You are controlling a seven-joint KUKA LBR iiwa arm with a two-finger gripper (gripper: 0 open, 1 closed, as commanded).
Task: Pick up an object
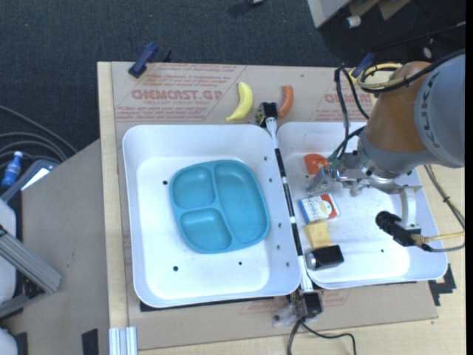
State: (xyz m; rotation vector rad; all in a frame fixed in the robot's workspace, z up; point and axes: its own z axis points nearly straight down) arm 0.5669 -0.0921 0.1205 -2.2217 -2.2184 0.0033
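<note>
there were two white bins side by side on a brown board with red letters (177,87). the left bin (144,198) had a blue plate (219,205) in it, with three parts, lying flat near the middle. the grey arm (414,120) with its orange band reached over the right bin (384,268). the gripper (334,174) hung low over the back left part of that bin. i could not make out if it was squeezing or let go, and nothing could be seen held in it. the things to pick from were all in the right bin, near its left wall. a small orange thing (315,161) lay just beside the gripper. a little packet (319,208), white with blue and red, lay a bit nearer the front. a tan block (318,233) was touching the packet's front edge, and a black block (326,257) lay just in front of that. behind the bins, on the board, lay a yellow banana (241,102) and a long orange thing (286,100). a dark blue thing (144,59) sat at the board's back left corner.
</note>
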